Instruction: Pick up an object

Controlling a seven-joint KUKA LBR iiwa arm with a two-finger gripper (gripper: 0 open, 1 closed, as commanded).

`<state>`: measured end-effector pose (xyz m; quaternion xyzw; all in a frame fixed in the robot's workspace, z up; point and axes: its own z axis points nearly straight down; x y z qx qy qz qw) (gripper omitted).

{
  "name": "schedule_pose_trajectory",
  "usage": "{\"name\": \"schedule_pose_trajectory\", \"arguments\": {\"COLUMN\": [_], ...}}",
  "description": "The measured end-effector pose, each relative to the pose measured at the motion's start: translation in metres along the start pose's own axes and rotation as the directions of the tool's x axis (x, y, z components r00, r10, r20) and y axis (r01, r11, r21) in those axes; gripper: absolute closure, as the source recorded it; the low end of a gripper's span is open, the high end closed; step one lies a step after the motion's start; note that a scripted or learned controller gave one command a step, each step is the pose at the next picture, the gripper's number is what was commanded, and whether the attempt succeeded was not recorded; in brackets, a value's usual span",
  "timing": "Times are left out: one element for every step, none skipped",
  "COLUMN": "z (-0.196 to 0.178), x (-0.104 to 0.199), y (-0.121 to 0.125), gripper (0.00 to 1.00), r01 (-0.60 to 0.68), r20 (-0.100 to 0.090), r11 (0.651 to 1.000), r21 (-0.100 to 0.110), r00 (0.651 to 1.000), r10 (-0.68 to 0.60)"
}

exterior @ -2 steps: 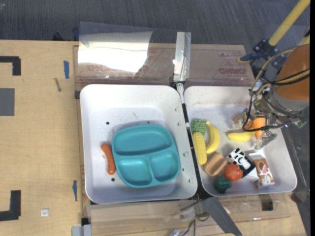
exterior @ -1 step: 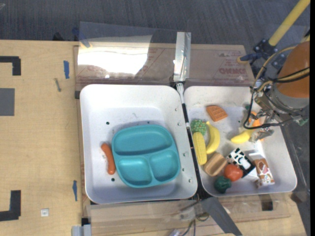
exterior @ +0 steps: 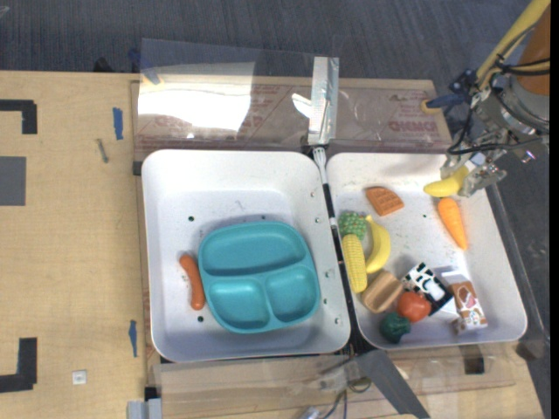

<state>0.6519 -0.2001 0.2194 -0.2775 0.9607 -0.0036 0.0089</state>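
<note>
Two shallow white bins (exterior: 166,182) were set side by side on a tan wooden bench (exterior: 61,234). At the right bin's far corner the end effector (exterior: 476,175) was seen touching a small yellow plastic banana (exterior: 444,186); its opening could not be told. One teal divided plate (exterior: 258,276) and one red sausage (exterior: 193,282) were counted left; one orange carrot (exterior: 452,221), one corn cob (exterior: 355,263) right.

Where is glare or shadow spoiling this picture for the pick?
Camera view: strong glare washes the clear sheet behind the left bin; the teal tray throws a soft shadow on the bin floor; the gripper by the yellow toy looks blurred, fingers unreadable; the right bin's toys are evenly lit.
</note>
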Motion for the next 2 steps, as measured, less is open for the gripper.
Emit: {"name": "schedule_pose_trajectory", "arguments": {"z": [0.006, 0.129], "x": [0.002, 0.051], "y": [0.001, 0.005], "gripper": [0.0, 0.0], "r01": [-0.002, 0.066], "r20": [-0.006, -0.005], "r11": [1.0, 0.998], "r21": [-0.008, -0.006], "r00": [1.0, 0.998], "r10": [0.001, -0.066]}}
